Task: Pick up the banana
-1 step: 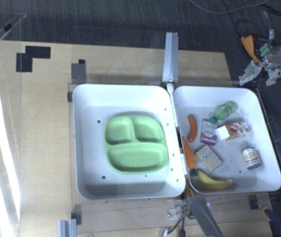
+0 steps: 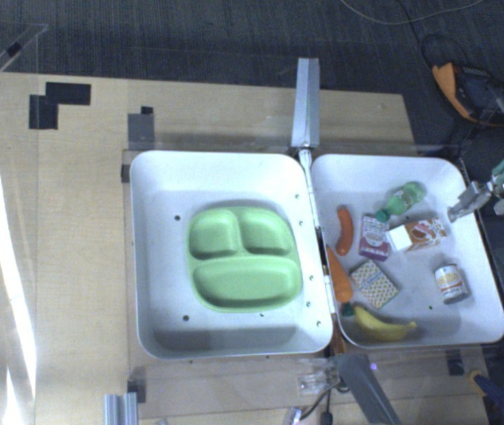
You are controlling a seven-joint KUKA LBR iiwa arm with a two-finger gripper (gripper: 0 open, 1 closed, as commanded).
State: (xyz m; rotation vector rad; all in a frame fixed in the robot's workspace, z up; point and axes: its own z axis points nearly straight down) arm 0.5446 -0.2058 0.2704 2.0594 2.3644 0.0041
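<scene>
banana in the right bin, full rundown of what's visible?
The yellow curved banana lies flat on the floor of the right white bin, near its front edge toward the front-left corner. It looks whole and unpeeled, with a dark greenish stem end pointing left and the body arcing to the right. Its upper side sits close to the small patterned packet, contact unclear. The orange carrot lies just up-left. The gripper is at the bin's far right rim, well away.
</scene>
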